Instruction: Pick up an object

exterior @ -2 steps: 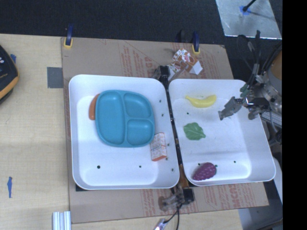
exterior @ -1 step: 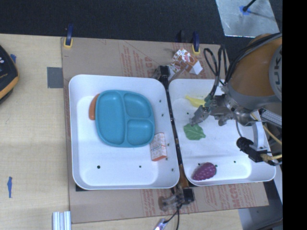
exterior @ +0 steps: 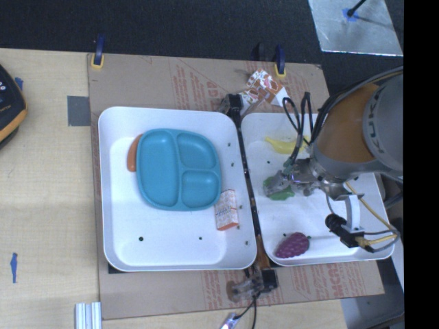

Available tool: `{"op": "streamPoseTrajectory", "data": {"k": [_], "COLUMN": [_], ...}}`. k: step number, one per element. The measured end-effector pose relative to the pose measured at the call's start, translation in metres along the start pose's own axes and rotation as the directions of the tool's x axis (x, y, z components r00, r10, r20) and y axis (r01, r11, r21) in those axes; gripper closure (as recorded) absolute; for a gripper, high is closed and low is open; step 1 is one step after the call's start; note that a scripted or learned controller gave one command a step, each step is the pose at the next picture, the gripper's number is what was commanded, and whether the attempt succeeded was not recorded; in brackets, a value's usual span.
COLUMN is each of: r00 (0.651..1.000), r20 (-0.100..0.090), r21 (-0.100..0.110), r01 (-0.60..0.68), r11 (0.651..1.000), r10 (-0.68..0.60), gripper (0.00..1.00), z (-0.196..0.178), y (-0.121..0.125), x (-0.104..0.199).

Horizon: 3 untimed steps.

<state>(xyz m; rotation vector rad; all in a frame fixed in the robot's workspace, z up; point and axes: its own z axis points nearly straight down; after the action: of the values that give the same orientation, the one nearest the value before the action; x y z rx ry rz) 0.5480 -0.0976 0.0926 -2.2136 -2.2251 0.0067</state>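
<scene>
The gripper (exterior: 280, 183) sits low in the right bin (exterior: 312, 247), its fingers pinching a green object (exterior: 280, 192); purple grapes (exterior: 293, 245) lie nearby

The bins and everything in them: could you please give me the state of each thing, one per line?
blue divided plate: flat in left bin, covering an orange item.
small carton: lying beside the plate.
purple grapes: loose in right bin.
yellow item: loose.
green item: at the tool.
</scene>
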Motion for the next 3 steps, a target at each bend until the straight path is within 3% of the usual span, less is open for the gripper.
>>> {"op": "streamPoseTrajectory", "data": {"k": [1, 2, 3], "r00": [1.000, 1.000, 1.000], "r20": [0.000, 0.000, 0.000], "r21": [-0.002, -0.001, -0.003], "r01": [0.000, -0.001, 0.000], "r11": [1.000, 1.000, 1.000], "r10": [0.000, 0.001, 0.000], "gripper": [0.00, 0.00, 0.00], "z": [0.001, 0.001, 0.001], "y": [0.027, 0.004, 0.026], "x": [-0.005, 0.001, 0.000]}}
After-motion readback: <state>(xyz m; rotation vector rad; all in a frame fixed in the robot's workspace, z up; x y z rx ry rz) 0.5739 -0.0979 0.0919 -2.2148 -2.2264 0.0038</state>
